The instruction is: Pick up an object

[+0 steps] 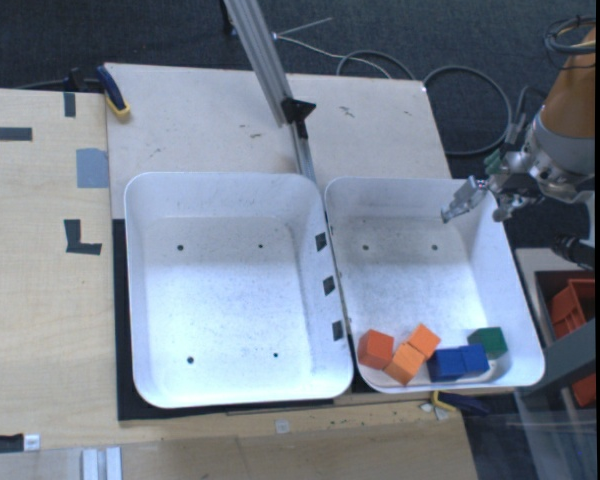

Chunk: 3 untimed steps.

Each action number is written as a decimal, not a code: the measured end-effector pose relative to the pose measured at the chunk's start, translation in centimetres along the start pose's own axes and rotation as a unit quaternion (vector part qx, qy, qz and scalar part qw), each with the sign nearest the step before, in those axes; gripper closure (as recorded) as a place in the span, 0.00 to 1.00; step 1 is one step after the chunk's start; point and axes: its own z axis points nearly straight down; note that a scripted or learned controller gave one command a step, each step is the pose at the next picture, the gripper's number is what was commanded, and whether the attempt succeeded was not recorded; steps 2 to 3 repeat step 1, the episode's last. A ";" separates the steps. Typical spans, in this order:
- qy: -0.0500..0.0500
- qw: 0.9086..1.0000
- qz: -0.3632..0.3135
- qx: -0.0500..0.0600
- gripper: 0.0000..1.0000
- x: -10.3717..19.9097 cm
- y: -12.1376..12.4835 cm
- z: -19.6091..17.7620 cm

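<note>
Gripper (472, 200) over far right rim of right bin (510, 268), fingers parted, nothing between them. Blocks bunched in that bin's near corner: orange block (376, 348), two more orange blocks (412, 353) touching, blue blocks (458, 362), green block (489, 341). Left bin (140, 268) beside it on the table (40, 268).

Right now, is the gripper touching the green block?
Apart. The camera view shows the gripper up at the right bin's far end, while the green block sits in its near corner.
</note>
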 end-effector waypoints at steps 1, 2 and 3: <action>-0.001 1.000 0.000 -0.005 0.00 0.8 6.0 -17.6; -0.001 1.000 0.000 -0.005 0.00 0.8 6.0 -17.6; -0.001 1.000 0.000 -0.005 0.00 0.8 6.0 -17.6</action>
